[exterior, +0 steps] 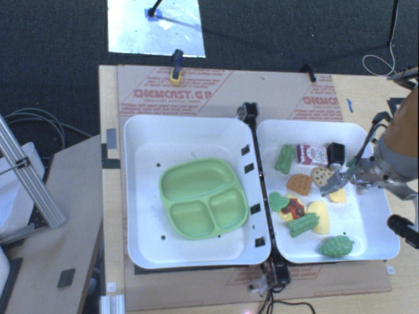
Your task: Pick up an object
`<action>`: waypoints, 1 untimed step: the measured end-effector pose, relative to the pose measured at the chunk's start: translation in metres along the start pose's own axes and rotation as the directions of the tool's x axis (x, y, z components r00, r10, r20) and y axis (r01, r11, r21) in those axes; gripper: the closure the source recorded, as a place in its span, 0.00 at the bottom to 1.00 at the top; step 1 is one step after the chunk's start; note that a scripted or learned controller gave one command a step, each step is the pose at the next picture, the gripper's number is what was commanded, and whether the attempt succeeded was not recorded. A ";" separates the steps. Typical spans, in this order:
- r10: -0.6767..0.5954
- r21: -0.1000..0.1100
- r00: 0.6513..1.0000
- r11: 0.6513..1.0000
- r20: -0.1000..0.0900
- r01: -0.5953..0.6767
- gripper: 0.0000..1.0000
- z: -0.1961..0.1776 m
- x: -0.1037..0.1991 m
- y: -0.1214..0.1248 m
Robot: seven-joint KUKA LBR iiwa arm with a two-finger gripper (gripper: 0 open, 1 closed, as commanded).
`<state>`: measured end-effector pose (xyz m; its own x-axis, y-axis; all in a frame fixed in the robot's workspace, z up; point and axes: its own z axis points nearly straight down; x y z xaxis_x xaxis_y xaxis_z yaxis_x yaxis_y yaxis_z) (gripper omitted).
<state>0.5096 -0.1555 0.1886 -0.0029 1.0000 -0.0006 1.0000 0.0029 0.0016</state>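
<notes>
Your gripper (335,180) hangs low in the right bin (376,241), right over the pile of toy food. I cannot tell from up here how it is set, because it looks small and blurry. Nothing can be seen caught in it, so I would say the pick is not done yet.

You can see its tip sitting just beside the little spotted cookie (320,174), and it seems to be touching it or almost touching it. A pale yellow piece (338,195) lies just below the tip. The orange waffle (300,184) is near, a bit to the left. The red and white can (311,154) lies near too, a bit up and to the left. The green bumpy toy (336,246) sits farther down, well apart from the tip.

The green lunch tray (203,198) rests alone in the left bin (144,195).

So you are close to a toy. What is left is to grab one and lift it up.
</notes>
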 end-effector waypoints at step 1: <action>-0.008 0.001 1.000 1.000 -0.003 0.008 0.00 0.075 0.061 0.064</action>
<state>0.5730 -0.0948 0.1140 -0.0113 0.9999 0.0027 0.9999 0.0113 0.0003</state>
